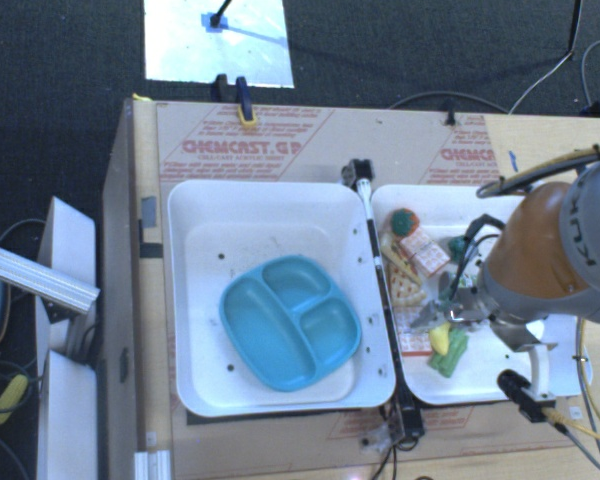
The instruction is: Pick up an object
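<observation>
Across the brown paper-covered table [280,138], red print repeats the word "CHEMCAST" in slanted rows, clearest just above the left bin; the smaller lines under it are too fine to read. On the grey arm's [580,238] casing at the right edge, part of the dark "KUKA" lettering shows.

Two shallow white bins sit side by side on that table. Within the left white bin [200,268] lies a light blue plastic plate with three compartments [290,320], turned at a slant, nothing in its sections. Inside the right white bin [420,393] is a small heap of things: a round green and orange ball-like piece [407,220] near the top, a red and white printed packet [427,256] just below it, a pale waffle-patterned piece [405,286] lower still, a flat card with red print [412,340] beside the divider, and a small yellow item [439,340] touching a green one [450,356] near the bin's lower edge. The print on the packet and card is too small to read.

Over the right bin hangs the pincer [458,303], just above the yellow and green items and beside the packet. Whether its fingers are apart or together cannot be told, for the wrist and cables hide them.
</observation>
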`<state>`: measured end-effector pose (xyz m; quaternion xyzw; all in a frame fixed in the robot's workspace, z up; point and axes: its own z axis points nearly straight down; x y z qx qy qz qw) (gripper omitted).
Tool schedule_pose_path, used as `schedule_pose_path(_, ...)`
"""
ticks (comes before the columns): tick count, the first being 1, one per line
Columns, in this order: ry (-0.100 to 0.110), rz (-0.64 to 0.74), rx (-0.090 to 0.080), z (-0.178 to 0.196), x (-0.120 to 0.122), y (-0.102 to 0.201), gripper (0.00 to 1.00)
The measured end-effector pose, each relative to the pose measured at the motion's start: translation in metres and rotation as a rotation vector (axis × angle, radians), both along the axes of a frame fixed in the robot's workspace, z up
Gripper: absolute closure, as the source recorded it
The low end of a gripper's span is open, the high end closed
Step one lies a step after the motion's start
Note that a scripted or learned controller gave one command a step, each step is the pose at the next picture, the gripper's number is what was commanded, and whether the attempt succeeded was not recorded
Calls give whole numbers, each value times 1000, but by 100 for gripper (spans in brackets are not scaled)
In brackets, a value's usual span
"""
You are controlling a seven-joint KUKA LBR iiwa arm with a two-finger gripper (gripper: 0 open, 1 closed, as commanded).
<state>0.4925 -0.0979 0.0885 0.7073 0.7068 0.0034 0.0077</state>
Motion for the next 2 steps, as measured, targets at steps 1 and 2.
schedule_pose_path(1,-1,3,5,11,1,2,100)
schedule_pose_path(2,12,5,7,97,19,64,100)
